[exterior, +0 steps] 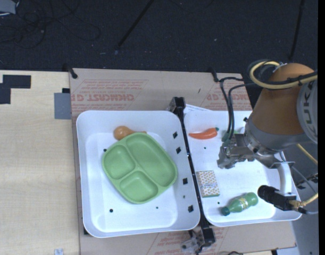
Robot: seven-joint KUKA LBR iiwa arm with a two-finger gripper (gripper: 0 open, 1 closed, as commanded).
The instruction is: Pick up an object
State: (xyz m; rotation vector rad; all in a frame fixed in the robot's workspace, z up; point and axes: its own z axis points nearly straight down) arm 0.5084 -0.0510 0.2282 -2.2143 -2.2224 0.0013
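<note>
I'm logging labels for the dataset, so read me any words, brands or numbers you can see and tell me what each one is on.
Red print on the cardboard sheet under the bins: upside down, too blurred to read reliably.
Label on the green bottle: too small to read.
Patterned small packet: no legible text.

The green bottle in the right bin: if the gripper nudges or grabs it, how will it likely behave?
The green bottle lies on its side, so its round body would probably roll when nudged. It looks like smooth plastic, likely light and somewhat slippery. Stiff enough, I'd guess, to keep its shape.
</note>
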